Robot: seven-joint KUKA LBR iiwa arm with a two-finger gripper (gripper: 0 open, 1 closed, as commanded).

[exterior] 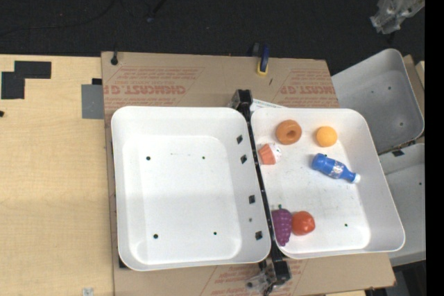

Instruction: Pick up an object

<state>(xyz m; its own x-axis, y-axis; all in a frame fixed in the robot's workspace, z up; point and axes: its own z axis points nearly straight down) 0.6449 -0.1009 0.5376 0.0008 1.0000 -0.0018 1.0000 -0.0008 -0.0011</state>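
Upside down on the cardboard sheet [208, 83] under the two bins runs red lettering too small to read for certain. Right bin [378, 218] holds a doughnut [288, 132], orange ball [326, 136], blue bottle [333, 168], pink-and-white piece [267, 154], purple grapes [281, 225] touching a red tomato [303, 223]. Far right, the pincer [395, 7] hangs well apart from them; I cannot tell its state.

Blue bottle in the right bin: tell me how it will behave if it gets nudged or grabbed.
The blue bottle lies on its side on the flat floor of the right bin, so a nudge would probably roll it. It looks like smooth plastic, likely light and somewhat slippery. Nothing touches it, so it could travel freely.
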